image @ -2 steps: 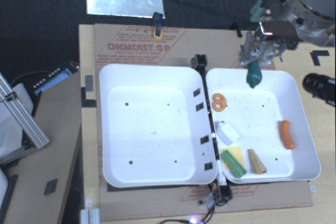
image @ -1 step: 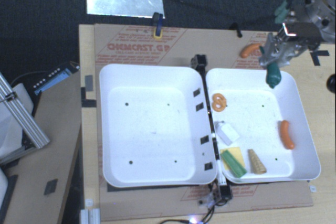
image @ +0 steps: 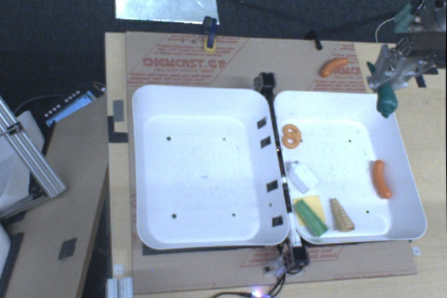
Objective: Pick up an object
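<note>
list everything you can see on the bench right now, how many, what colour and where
bins: two, white, side by side on the bench
pretzel: one, orange-brown, right bin near the divider
sausage: one, orange, right bin, right side
clear packet: one, whitish, right bin, centre-left
green stick: one, on a yellow block, right bin front
cone: one, tan, right bin front
second sausage: one, orange, on the board behind the right bin
tool: one, grey with teal tip, above the right bin's back right corner
</note>
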Motion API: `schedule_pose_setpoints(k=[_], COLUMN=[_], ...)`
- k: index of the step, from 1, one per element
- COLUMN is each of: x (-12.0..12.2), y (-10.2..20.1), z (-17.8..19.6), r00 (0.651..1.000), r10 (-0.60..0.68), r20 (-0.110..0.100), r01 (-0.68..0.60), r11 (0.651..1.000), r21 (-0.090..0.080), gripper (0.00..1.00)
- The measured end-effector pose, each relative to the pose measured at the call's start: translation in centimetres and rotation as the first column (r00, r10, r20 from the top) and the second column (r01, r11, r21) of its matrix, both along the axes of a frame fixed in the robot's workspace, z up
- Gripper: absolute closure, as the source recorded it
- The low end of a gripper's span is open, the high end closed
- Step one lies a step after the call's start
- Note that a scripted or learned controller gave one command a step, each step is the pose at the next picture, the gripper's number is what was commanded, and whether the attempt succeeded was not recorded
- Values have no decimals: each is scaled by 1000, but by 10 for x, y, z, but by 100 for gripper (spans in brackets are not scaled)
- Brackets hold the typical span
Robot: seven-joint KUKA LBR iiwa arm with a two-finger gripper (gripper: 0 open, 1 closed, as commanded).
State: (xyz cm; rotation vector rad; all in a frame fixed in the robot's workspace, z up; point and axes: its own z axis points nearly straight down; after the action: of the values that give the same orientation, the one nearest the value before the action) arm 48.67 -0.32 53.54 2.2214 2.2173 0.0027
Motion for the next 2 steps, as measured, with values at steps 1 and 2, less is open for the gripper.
schedule_pose_setpoints(k=[1,2], x=[0,0], y=[-41,-83], z=[0,0], r00=[1000,1000], r10=[-1,0], r20=[0,1], r01=[1,0], r11=[1000,1000], r21=[0,-1], gripper=[100,100])
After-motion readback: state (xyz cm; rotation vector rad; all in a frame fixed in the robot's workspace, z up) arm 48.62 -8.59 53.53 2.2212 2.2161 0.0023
